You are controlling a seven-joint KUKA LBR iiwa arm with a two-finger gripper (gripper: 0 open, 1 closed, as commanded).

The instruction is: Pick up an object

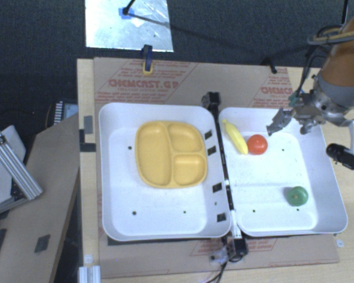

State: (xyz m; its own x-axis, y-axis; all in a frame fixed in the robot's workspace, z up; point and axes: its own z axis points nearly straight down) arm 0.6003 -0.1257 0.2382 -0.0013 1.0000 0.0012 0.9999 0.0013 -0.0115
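Note:
In the right bin (pixel 318 175) lie a yellow banana (pixel 235 137) and a red-orange round fruit (pixel 257 144) side by side near the far left corner. A green round fruit (pixel 296 196) sits toward the near right. My gripper (pixel 291 124) hangs over the bin's far edge, to the right of and slightly beyond the red-orange fruit. Its fingers are spread open with nothing between them.
The left bin (pixel 115 175) holds a yellow divided plate (pixel 170 154). A black divider (pixel 221 158) runs between the two bins. The grey arm with its orange band (pixel 345 63) comes in from the upper right.

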